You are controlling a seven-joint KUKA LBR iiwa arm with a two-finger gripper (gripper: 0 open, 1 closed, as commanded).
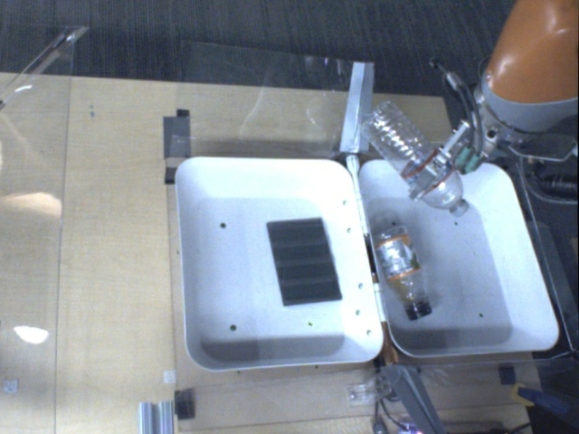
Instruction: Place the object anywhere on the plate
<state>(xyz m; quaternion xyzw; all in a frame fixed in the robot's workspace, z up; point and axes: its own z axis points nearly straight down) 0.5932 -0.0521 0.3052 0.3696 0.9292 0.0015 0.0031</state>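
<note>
End effector [441, 167] pinches a clear plastic bottle [412, 152], tilted above the right bin's [525, 269] far-left corner. Second bottle [400, 268], orange label unreadable, lies in that bin. Dark ribbed plate [303, 260] sits in left bin [226, 197]. Bench [99, 242]: pale wood; dark carpet [226, 16] beyond.

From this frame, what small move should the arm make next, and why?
Probably carry the clear bottle left toward the dark plate. The gripper appears clamped on the bottle, which is tilted above the right bin's upper left corner, while the plate lies in the left bin. A second bottle lies in the right bin.
</note>
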